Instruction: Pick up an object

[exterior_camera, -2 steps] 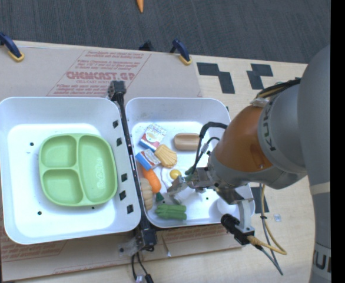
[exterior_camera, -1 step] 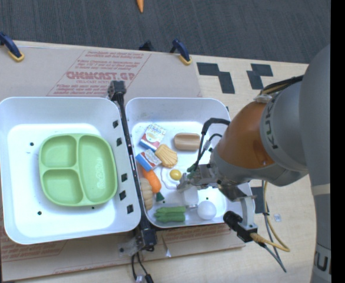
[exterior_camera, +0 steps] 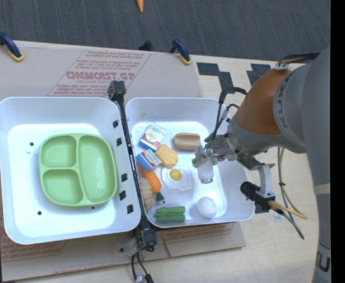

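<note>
The right bin (exterior_camera: 231, 114) holds several toy foods: a brown bread roll (exterior_camera: 186, 141), a small milk carton (exterior_camera: 153, 135), a yellow waffle piece (exterior_camera: 166, 155), a fried egg (exterior_camera: 176, 177), an orange carrot (exterior_camera: 152, 180), a white egg (exterior_camera: 206, 207) and a green bean pod (exterior_camera: 170, 214). My gripper (exterior_camera: 204, 168) reaches down into this bin from the right. It sits just right of the fried egg, below the bread roll and above the white egg. I see nothing held in it.
The left bin (exterior_camera: 7, 117) contains a green three-compartment plate (exterior_camera: 78, 168). A black clamp strip (exterior_camera: 123, 152) runs between the bins. The arm's orange band (exterior_camera: 265, 102) hangs over the right bin's right wall. Cardboard (exterior_camera: 102, 69) lies behind the bins.
</note>
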Controlling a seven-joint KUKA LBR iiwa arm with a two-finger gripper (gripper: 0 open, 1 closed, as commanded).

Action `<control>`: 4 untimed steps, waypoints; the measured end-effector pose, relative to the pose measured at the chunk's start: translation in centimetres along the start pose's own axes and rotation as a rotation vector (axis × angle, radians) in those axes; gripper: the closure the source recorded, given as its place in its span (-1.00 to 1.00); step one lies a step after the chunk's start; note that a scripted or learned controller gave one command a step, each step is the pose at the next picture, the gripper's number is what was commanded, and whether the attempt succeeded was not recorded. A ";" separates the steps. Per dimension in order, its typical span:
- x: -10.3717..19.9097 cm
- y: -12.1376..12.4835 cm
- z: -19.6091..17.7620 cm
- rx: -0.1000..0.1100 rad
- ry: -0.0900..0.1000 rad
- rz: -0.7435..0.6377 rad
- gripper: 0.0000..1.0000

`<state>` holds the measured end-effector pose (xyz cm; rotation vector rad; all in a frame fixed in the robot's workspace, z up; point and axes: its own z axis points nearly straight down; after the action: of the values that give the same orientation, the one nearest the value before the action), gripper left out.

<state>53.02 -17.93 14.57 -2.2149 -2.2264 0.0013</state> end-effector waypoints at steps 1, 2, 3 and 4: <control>-0.7 -5.3 -9.2 -0.002 -0.001 0.000 1.00; 5.5 -1.0 -8.5 -0.001 0.000 -0.002 1.00; 12.6 -0.8 -7.4 0.001 0.001 -0.003 1.00; 12.6 -0.7 -8.4 -0.001 0.000 -0.008 1.00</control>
<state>52.26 -5.31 23.01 -2.2064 -2.2352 0.0003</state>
